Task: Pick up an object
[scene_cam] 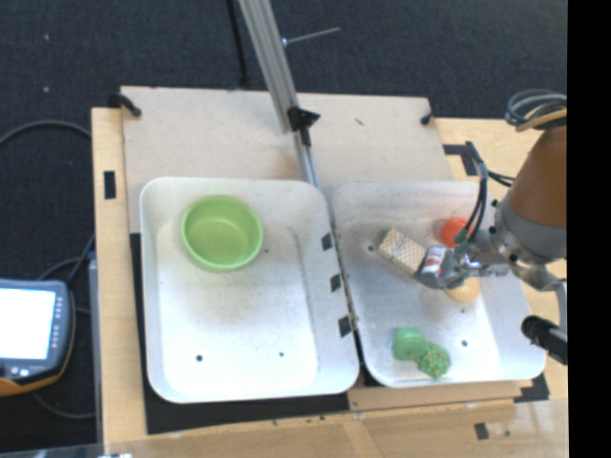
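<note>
- The right-hand shallow white plastic bin (496, 351) is taken as the landmark; the grey arm with the orange band (539, 194) is seen reaching over its right rim.
- The metallic two-finger gripper (441, 267) is placed low over the middle of that bin, just beside the right end of a small patterned tan rectangular block (401, 249).
- A round orange-red object (452, 228) is seen just behind the gripper, toward the bin's far side, and a pale yellow rounded piece (464, 292) just in front of it, partly covered.
- A lumpy green soft toy (421, 349) lies near the bin's front wall, well apart from the gripper.
- A light green round plastic bowl (222, 233) sits in the neighbouring white bin (239, 370), left of the landmark bin.
- How the gripper is set cannot be told, and nothing can be confirmed as held.
- The step in hand is judged to be the descent or grasp attempt among the central cluster.
- For the next move, a firm closure on one object is called for, followed by a straight lift; crowding by neighbours may spoil the grip.
</note>
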`<state>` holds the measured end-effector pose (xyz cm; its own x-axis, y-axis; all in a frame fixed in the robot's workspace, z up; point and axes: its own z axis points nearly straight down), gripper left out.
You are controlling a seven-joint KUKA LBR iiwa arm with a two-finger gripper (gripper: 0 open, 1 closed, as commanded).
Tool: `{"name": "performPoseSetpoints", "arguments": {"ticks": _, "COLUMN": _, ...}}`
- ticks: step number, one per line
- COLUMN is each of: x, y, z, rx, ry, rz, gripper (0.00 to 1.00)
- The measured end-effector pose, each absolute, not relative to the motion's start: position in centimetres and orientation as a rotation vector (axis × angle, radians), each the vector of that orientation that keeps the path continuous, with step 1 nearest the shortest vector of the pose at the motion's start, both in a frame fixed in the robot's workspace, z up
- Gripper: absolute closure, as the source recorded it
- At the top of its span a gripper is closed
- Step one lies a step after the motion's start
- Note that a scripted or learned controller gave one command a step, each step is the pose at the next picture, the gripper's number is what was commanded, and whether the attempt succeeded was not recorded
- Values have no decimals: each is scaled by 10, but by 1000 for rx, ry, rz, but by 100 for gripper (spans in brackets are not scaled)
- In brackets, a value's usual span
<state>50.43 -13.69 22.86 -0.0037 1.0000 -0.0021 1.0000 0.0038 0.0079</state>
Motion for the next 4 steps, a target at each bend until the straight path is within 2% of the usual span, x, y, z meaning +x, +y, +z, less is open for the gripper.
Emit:
{"name": "performPoseSetpoints", "arguments": {"ticks": 2, "x": 542, "y": -57, "z": 228, "rx": 2214, "ry": 2229, "rz": 3, "gripper": 100}}
{"name": "performPoseSetpoints", "arguments": {"ticks": 4, "x": 590, "y": 29, "z": 220, "rx": 2213, "ry": 2229, "rz": 3, "gripper": 100}}
